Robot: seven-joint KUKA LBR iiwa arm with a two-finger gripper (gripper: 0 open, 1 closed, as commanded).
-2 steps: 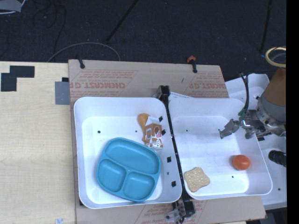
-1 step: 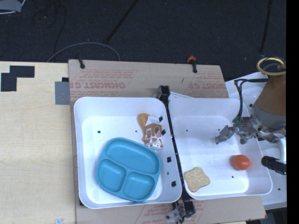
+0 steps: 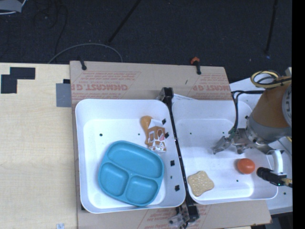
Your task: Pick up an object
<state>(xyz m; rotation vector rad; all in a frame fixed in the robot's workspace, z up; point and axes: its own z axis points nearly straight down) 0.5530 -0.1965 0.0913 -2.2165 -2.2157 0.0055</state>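
Note:
In the right bin point(image 3: 209, 116) lie a red tomato-like ball point(image 3: 246, 166) near the right wall and a slice of toast point(image 3: 200, 183) at the front left corner. My gripper point(image 3: 222, 146) hangs low over the middle of this bin, left of the ball and above the toast, touching neither. Nothing shows in its grasp. The grey arm with its orange band point(image 3: 269, 111) comes in from the right. The left bin point(image 3: 90, 128) holds a blue divided plate point(image 3: 130, 172) and a brown-and-white snack packet point(image 3: 154, 134).
A black divider point(image 3: 174, 147) runs between the two bins. Cardboard point(image 3: 143, 82) lies under them, with the pale bench point(image 3: 33, 147) to the left. The packet rests against the left bin's right wall, just behind the plate.

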